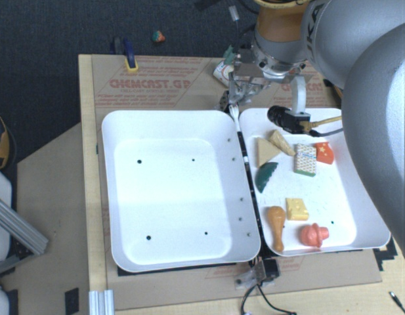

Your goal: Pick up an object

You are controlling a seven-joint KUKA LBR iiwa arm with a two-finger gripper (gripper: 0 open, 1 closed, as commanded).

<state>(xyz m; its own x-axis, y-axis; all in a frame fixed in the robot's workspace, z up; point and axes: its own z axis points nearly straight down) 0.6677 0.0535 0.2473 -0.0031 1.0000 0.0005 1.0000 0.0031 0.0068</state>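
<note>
The right bin (346,195) holds several small items: a tan wedge (270,147), a dark green piece (266,174), a pale speckled block (306,159), an orange-red piece (325,153), a yellow block (297,209), a tan drumstick shape (276,223) and a red-pink lump (313,235). My gripper (234,102) hangs over the far end of the divider between the two bins, above and left of the tan wedge. Nothing shows between its tips.
The left bin (117,176) sits beside the right one on a brown board (156,77). A blue and yellow clamp (129,54) grips the board's far edge. A small coloured object (159,37) lies on the dark floor beyond. My grey arm covers the right side.
</note>
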